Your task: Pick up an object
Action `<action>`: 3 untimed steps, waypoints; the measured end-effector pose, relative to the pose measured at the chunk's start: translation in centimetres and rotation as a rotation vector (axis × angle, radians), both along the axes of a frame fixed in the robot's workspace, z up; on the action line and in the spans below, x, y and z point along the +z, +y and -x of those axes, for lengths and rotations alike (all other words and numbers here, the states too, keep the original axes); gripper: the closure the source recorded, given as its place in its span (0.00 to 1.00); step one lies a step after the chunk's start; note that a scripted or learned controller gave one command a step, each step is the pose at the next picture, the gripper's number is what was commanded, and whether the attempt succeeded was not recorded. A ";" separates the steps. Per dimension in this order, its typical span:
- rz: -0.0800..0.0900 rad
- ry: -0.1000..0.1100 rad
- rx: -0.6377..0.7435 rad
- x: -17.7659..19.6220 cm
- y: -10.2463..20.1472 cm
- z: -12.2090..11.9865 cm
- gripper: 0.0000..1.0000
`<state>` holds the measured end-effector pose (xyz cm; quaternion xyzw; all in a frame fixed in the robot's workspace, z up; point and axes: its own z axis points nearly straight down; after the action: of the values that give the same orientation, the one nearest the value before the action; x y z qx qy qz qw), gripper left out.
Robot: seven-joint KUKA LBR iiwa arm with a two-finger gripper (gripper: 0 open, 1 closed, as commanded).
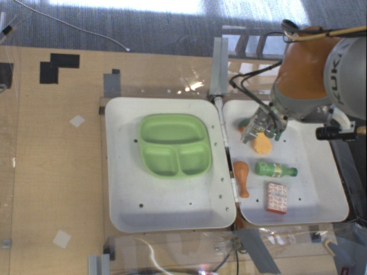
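Orange round piece [262, 145] lies in right bin [321, 205], touching gripper [262, 128] from below; no clear long axis. Cannot tell gripper's state. Far left of gripper: green divided tray [175, 145] centred in left bin [123, 153], wide bare margin around. Below-left of gripper: drumstick toy [242, 178], upright along bin's left wall. Below gripper: green bottle [276, 169], lying sideways; patterned box [277, 197] near front edge. Wooden bench [51, 171] beneath.

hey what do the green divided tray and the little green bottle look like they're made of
The green divided tray looks like moulded plastic: one even matte colour, soft rounded compartment edges. The little green bottle in the right bin also seems plastic, slightly glossy with a yellowish band; likely a toy, though it is too small to be sure.
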<state>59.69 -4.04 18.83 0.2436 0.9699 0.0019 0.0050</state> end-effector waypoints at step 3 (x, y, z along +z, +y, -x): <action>0.001 0.004 0.289 7.5 12.9 10.9 1.00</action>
<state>48.82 8.86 26.28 0.1016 0.9948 0.0015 0.0030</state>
